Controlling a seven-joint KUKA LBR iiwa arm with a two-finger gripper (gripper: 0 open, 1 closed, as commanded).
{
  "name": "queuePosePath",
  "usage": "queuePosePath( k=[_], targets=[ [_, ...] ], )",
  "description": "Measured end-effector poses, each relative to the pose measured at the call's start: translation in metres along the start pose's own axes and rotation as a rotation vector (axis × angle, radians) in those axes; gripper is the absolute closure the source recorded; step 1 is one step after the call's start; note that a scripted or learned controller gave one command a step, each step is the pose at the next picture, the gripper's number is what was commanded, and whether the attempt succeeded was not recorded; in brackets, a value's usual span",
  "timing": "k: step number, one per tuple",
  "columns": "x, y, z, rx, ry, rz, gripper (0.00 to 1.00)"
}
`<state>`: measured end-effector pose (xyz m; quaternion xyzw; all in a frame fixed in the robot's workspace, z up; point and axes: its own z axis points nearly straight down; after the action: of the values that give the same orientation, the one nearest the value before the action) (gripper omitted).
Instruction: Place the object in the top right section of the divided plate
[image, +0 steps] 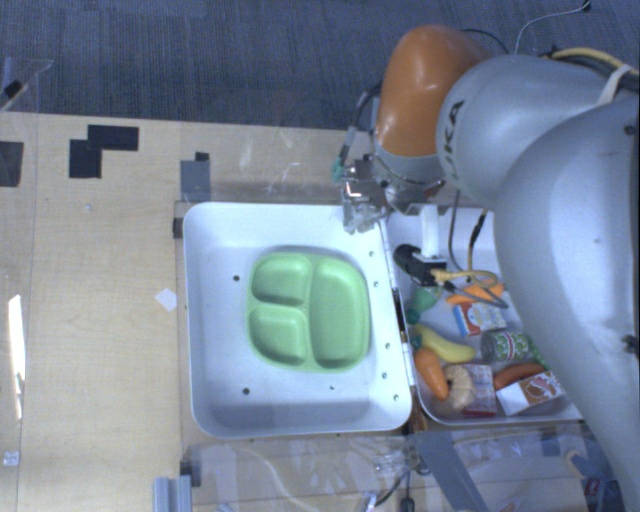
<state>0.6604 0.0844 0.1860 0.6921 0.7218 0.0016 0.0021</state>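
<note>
We log: green divided plate (308, 310), bare, in left bin (215, 400). Gripper (358, 212) over that bin's top right corner; finger state we cannot tell, nothing seen held. Candidate objects, banana (445, 346) and carrot (431, 372), lie in right bin (490, 415). Step, by our judgement: pick pending; next, descend there.

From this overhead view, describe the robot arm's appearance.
The arm is bulky, with smooth rounded grey shells and a glossy orange band above the wrist. Thin dark cables run along the wrist to the small metallic gripper, and a yellow cable crosses the top of the arm.
</note>
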Motion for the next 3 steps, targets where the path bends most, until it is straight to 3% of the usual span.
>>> queuePosePath(
  k=[1,2,3],
  targets=[
    [0.058,0.002,-0.049,-0.001,0.002,-0.249,1.0],
    [0.112,-0.042,-0.036,-0.001,0.003,-0.545,1.0],
    [0.077,-0.049,-0.08,0.0,0.003,-0.186,1.0]
  ],
)
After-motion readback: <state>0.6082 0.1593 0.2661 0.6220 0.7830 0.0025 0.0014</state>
